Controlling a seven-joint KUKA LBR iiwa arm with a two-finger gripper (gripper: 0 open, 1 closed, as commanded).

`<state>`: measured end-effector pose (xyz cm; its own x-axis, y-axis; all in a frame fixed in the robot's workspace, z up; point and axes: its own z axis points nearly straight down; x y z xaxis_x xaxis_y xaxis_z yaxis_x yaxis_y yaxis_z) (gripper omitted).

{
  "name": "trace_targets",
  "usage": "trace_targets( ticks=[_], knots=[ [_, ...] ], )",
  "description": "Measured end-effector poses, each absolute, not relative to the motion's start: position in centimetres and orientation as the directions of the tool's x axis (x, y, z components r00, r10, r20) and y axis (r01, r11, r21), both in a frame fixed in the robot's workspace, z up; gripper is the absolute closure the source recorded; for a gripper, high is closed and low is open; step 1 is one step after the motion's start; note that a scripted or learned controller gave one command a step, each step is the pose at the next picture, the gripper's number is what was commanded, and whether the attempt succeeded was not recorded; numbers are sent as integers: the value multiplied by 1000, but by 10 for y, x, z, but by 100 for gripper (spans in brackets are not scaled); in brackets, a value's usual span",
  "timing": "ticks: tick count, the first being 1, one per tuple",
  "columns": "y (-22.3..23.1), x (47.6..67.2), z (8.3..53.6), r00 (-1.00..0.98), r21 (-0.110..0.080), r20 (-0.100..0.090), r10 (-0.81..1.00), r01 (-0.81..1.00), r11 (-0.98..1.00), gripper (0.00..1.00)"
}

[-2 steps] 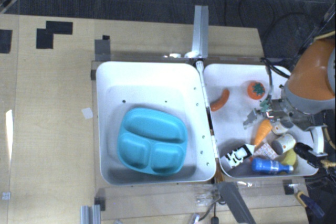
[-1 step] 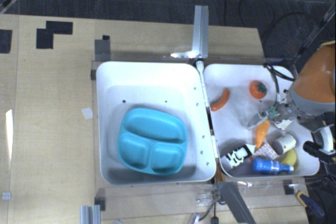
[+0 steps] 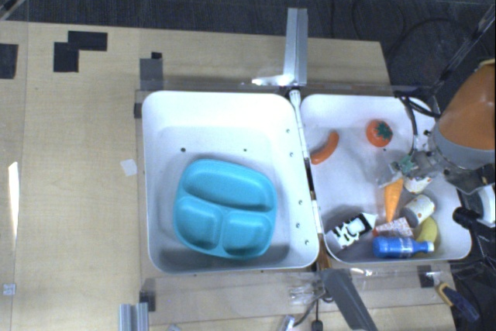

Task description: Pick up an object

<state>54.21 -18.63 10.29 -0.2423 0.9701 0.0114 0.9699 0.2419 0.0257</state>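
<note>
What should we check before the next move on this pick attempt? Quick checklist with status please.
1. Objects available in the right bin: ok. Carrot, blue bottle, tomato, sausage all lie there.
2. Claw over the target bin: ok, at its right side near the carrot's top.
3. Claw holding anything: cannot tell, tip too small and cluttered.
4. Isolated target: ok for the tomato and sausage, each lying apart; not ok for the carrot and bottle, crowded among other items.
5. Left bin contents: ok, a blue divided tray sits in it, away from the arm.
</note>
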Motion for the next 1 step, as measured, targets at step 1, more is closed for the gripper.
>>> trace_targets(
  ticks=[1],
  knots=[
    [-143,573,235,-204,4,-2,979,979,204,100]
  ],
)
